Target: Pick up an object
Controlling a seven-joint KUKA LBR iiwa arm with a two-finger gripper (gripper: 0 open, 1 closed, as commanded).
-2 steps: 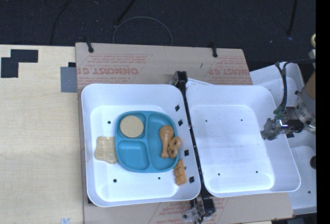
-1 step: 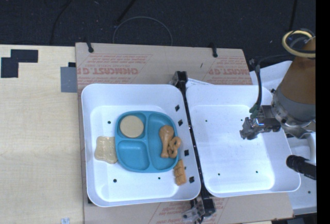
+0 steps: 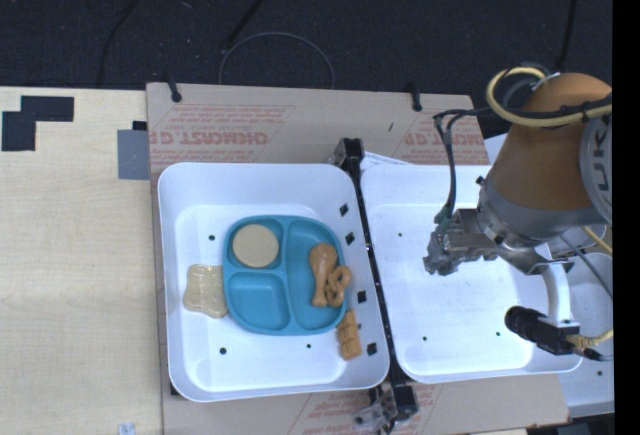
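My gripper (image 3: 443,259) hangs low over the right bin (image 3: 420,353), in its middle, with nothing visible in it. The arm's orange band and grey wrist cover the bin's right side. All the objects lie in the left bin (image 3: 190,193). A blue sectioned tray (image 3: 262,306) holds a round tan disc (image 3: 254,245) in its upper left section and a knotted tan pretzel-like piece (image 3: 328,275) in its right section. A pale beige slice (image 3: 205,290) lies against the tray's left edge. A small orange-brown piece (image 3: 348,335) rests at the tray's lower right corner.
A black divider (image 3: 364,253) runs between the two bins. Both bins stand on a cardboard sheet (image 3: 260,128) on the light wooden bench (image 3: 70,273). Dark floor with cables lies beyond the far edge.
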